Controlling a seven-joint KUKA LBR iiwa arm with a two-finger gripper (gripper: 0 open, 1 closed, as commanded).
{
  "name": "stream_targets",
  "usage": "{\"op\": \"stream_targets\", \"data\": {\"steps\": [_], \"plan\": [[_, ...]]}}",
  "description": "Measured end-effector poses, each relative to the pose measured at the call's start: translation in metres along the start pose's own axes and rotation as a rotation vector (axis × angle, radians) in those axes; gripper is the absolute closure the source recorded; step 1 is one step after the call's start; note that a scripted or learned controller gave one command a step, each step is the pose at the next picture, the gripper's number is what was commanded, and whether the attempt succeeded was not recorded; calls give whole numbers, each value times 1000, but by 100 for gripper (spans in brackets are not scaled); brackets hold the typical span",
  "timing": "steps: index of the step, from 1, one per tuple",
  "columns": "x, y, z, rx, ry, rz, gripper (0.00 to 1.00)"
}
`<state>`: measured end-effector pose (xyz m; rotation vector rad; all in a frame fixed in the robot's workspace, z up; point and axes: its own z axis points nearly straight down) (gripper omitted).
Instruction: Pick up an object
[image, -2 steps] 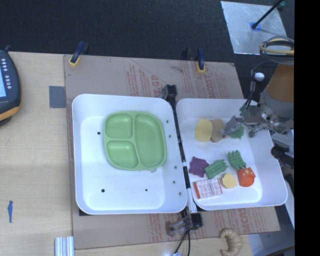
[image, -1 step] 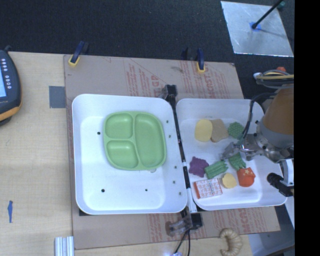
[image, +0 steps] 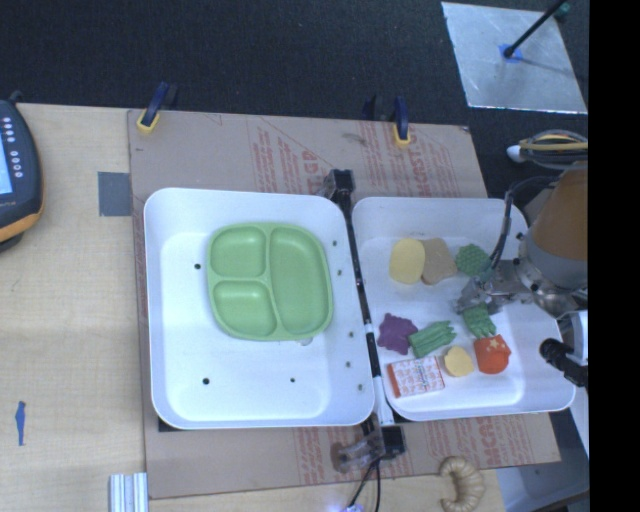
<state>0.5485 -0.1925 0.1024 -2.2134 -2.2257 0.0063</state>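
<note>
Nearest the camera, the red-and-white card (image: 415, 377) and red piece (image: 492, 354) lie unlifted in the right bin (image: 540, 402), while the gripper (image: 478, 297) hangs low between two green pieces, grip state unreadable, so nothing is picked yet.

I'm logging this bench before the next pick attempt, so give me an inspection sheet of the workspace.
Surface: two white bins side by side on cardboard.
Job's things: yellow piece, tan piece, purple piece, green piece, red tomato-like piece, red-and-white packet, all in the right bin.
Clutter: green divided plate in the left bin.
Grippers: pincer low over the right bin.
Cables: one at the front edge.
Surroundings: handheld controller far left.
</note>
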Motion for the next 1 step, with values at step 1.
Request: {"op": "stream_targets", "data": {"steps": [1], "plan": [[93,14,-48,-7,4,-9,100]]}}
